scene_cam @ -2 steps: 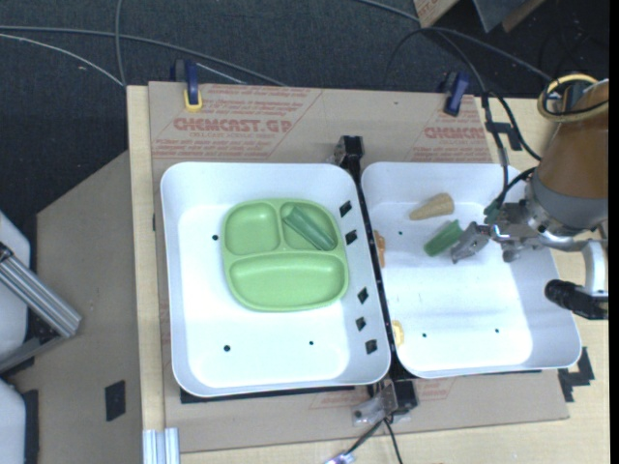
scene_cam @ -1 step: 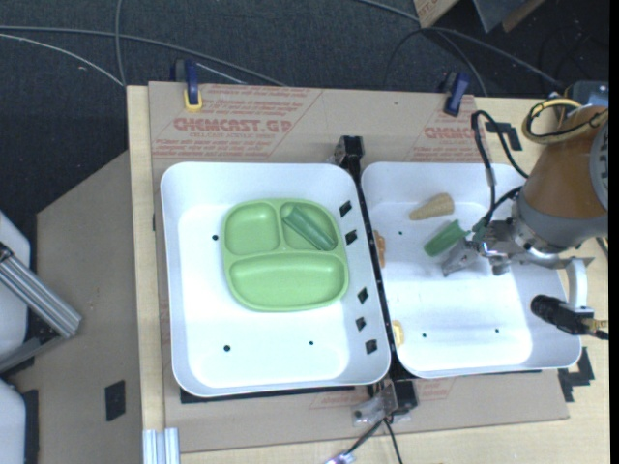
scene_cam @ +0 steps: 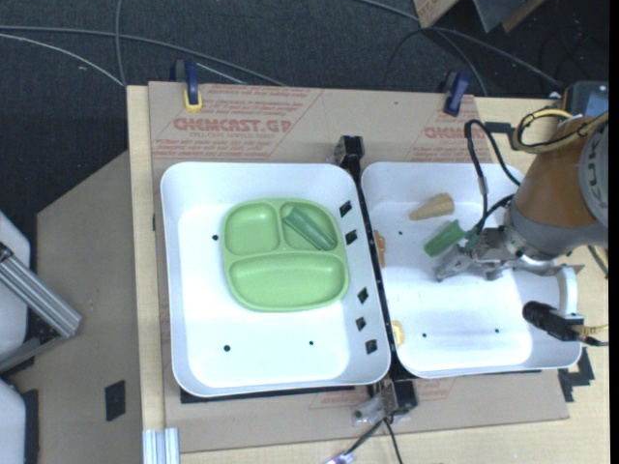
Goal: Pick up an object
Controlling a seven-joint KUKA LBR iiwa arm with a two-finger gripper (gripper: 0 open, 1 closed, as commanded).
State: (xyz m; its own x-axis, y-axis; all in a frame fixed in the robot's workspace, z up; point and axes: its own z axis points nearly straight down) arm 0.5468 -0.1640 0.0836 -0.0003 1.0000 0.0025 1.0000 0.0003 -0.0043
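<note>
Objects for picking number two in the right bin [scene_cam: 503, 351]: one green block [scene_cam: 442, 238] and one tan piece [scene_cam: 431, 207]. One more green piece [scene_cam: 309, 226] is seen in the left bin [scene_cam: 193, 288], lying in the upper right compartment of a single light green divided plate [scene_cam: 280, 283].

Two white bins are counted, set side by side on the bench, with a row of small black clips along the wall between them.

The green block is seen as a short, flat-sided bar of darker green than the plate. Its long axis is laid at a slant, from lower left to upper right, with the upper end turned toward the bin's far right corner. It is placed in the far left part of the right bin, just below the tan piece, which is a pale, rounded wedge pointed toward the bin's left wall.

The gripper [scene_cam: 447, 267] is lowered into the right bin just beside the block's lower right edge. Whether the fingers are spread or closed cannot be told, and the block is not seen between them.
</note>
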